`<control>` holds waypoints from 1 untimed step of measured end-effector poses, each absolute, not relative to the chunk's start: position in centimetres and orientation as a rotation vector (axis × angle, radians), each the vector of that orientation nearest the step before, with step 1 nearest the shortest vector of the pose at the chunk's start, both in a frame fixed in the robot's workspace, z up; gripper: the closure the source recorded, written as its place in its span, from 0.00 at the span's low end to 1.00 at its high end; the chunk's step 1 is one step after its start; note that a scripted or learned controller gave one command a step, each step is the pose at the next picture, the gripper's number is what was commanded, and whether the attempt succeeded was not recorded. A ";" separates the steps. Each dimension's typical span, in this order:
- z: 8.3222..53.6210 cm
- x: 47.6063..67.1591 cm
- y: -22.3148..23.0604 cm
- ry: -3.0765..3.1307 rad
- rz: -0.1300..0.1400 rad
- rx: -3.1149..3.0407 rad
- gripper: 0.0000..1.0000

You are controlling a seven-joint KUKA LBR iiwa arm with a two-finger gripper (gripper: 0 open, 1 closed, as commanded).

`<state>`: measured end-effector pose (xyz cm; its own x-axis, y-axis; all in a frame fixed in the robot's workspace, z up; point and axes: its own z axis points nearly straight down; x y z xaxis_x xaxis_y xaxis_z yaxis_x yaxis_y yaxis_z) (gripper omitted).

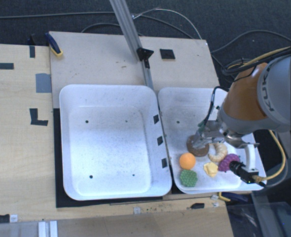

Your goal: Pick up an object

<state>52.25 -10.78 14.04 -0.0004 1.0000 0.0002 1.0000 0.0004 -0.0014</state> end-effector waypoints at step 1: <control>14.0 52.2 -10.8 -2.220 0.002 -2.220 0.00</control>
